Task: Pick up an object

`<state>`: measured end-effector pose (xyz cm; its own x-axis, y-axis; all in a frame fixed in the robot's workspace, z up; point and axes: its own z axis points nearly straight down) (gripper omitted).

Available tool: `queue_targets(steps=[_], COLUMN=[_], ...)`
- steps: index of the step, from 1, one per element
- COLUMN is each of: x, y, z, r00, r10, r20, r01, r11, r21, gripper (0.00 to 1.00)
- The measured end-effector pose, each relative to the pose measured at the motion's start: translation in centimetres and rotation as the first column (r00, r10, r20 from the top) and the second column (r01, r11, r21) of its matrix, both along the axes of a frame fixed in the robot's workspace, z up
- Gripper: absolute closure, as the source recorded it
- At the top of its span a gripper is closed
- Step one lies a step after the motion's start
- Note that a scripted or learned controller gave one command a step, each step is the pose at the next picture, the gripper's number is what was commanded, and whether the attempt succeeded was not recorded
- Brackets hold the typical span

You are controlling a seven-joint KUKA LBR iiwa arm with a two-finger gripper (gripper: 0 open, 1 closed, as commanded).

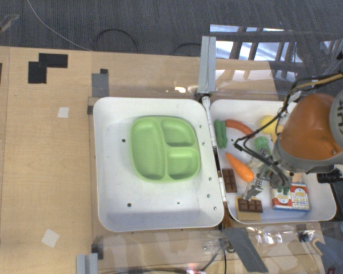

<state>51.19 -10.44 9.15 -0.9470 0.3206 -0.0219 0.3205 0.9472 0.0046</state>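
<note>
My hand (257,188) hangs low in the right bin (326,213), just above the chocolate bar (250,205) by its front edge, and I can't tell its grip. My wrist hides part of the yellow piece (267,124); the small carton (290,197)'s print is unreadable.

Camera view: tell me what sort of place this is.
Probably a robot lab's grasping test bench: two white bins fixed side by side, toy food such as a carrot, and a green divided plate.

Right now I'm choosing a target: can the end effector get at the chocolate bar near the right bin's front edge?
Probably yes: the end effector hangs just above the chocolate bar, with nothing lying on it.
</note>
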Motion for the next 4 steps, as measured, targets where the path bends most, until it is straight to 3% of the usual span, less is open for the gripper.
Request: queue_targets(steps=[2,3,4], x=[2.0,3.9,11.1], y=[1.1,2.1,1.6], z=[0.0,-0.1,-0.3], r00=[1.0,0.972,0.943], r10=[0.006,0.233,0.332], r20=[-0.006,-0.007,-0.008], r01=[-0.006,-0.233,-0.332], r11=[1.0,0.972,0.943], r21=[-0.001,-0.004,-0.002], gripper=[0.0,0.0,0.0])
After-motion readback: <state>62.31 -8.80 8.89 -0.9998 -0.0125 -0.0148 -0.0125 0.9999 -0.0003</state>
